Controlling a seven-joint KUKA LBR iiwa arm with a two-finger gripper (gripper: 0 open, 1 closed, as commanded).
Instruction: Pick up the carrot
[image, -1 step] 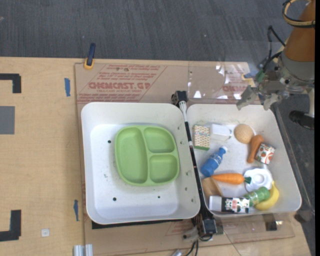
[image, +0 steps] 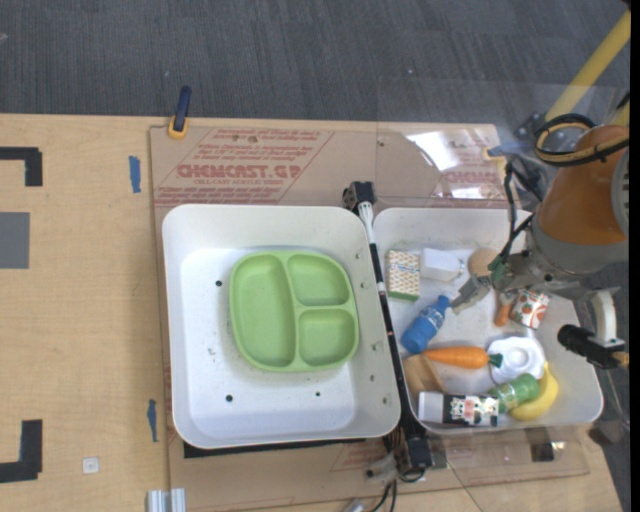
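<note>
Lower the gripper (image: 478, 285) from its position above the upper middle of the right bin (image: 590, 400) toward the carrot (image: 458, 357), align the fingers across the carrot's narrow width, and descend clear of the blue bottle (image: 425, 324) just beside its upper left and the white bottle (image: 458, 407) below it. The fingers appear slightly parted and grip nothing, though their exact opening is hard to read. The carrot is orange, tapered, with a green tip at its right end, lying roughly level in the middle of the right bin.
</note>
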